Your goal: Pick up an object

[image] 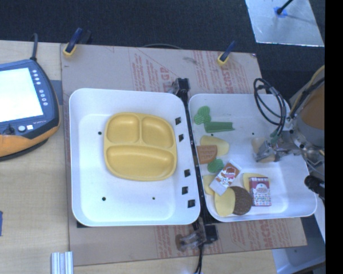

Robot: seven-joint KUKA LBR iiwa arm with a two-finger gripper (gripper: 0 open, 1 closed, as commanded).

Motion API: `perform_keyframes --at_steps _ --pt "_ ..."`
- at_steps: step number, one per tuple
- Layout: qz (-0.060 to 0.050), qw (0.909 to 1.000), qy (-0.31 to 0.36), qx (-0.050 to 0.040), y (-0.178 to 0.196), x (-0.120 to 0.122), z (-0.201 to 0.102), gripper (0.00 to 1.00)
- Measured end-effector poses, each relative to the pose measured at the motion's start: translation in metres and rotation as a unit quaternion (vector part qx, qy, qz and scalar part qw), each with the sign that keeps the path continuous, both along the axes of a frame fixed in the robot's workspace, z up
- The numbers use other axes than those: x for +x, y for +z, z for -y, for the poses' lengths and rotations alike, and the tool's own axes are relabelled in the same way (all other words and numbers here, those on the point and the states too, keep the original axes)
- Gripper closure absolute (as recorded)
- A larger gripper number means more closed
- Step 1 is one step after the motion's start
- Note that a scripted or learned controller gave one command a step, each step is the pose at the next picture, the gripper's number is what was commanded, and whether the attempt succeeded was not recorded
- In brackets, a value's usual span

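Note:
The right bin [297,210] holds several small things. A green piece [212,123] lies at its far left, with a yellow piece [215,144] and a brown cracker [206,153] below it. Nearer the front are a small white and red packet [226,177], a red box on a yellow card [260,190] and a dark brown round cookie [240,201] on a yellow piece [222,203]. My gripper [266,152] hangs low over the right side of this bin, above and to the right of the red box. A small tan shape sits at its tip, too blurred to make out.
A yellow divided plate [140,146] lies in the left bin [86,204]. A teach pendant with a white screen [17,104] rests on the bench at far left. Black cables [270,104] loop over the right bin's far right corner.

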State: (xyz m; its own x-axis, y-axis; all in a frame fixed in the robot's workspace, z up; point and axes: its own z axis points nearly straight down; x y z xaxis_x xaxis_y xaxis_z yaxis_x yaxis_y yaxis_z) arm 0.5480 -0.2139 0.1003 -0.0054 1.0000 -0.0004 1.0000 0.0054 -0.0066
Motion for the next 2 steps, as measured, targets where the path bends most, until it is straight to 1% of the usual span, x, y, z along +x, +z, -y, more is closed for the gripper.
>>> perform_keyframes --at_steps 1,2 --pt "0.005 1.0 0.004 0.0015 0.062 0.044 -0.085 1.0" --pt "-0.001 1.0 0.006 0.0028 0.091 -0.012 -0.213 1.0"
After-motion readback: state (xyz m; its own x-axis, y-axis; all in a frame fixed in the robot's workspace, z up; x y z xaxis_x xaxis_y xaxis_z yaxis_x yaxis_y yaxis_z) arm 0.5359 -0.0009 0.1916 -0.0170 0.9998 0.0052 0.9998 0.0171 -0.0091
